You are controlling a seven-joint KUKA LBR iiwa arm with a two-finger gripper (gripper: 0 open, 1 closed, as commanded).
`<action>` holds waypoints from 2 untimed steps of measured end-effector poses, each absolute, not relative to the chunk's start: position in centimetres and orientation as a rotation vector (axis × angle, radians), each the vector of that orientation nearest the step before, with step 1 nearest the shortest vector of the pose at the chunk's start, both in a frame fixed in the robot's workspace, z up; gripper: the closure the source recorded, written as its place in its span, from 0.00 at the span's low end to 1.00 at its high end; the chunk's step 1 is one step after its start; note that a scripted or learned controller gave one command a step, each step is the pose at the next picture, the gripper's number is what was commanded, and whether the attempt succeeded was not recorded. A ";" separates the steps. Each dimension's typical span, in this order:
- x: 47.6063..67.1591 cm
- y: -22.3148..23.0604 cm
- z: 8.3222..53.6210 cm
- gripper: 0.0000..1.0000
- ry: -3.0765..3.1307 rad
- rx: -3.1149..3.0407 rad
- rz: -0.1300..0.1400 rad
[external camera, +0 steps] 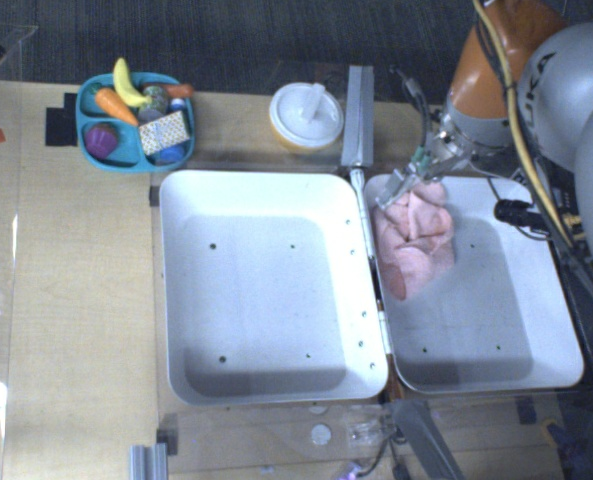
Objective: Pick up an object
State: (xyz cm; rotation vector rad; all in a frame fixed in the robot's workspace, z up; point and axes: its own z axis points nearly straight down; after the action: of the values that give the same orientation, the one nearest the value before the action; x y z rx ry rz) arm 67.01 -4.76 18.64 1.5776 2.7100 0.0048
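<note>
In the right half of the frame, the right white bin (496,338) holds a pink, lumpy soft object (416,238) that lies against the bin's left wall, in its upper left part, with its lower end reaching toward the middle of that wall. The pincer (413,175) hangs just above the top edge of the pink object, at the upper left corner of the right bin; whether it touches the object cannot be told from this slanted view, and nothing shows clearly between its tips. How wide the pincer stands cannot be told either, since its metal parts blur together against the bin rim. Behind it, the grey arm (566,78) with its orange band (501,38) fills the upper right of the frame, with black and yellow cables running down along it. The left white bin (266,288) sits side by side with the right one in the centre of the frame, their rims touching along a shared edge. On the wooden counter (66,298) above the left bin, a round white lidded container with a yellow rim (306,116) stands near the top centre. In the upper left, a blue divided tray (136,120) carries toy food: a banana (128,83), a carrot (114,103), a purple piece (101,140) and a speckled block (166,131)
</note>
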 end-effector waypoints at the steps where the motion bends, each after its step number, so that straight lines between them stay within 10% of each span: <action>1: 67.2 -4.6 19.8 1.00 2.710 1.567 0.009; 2: 67.2 -4.6 19.8 0.00 2.710 1.566 0.009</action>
State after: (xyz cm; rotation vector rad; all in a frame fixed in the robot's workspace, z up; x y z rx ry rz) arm 67.18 -4.57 19.81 1.5663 2.7102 0.0087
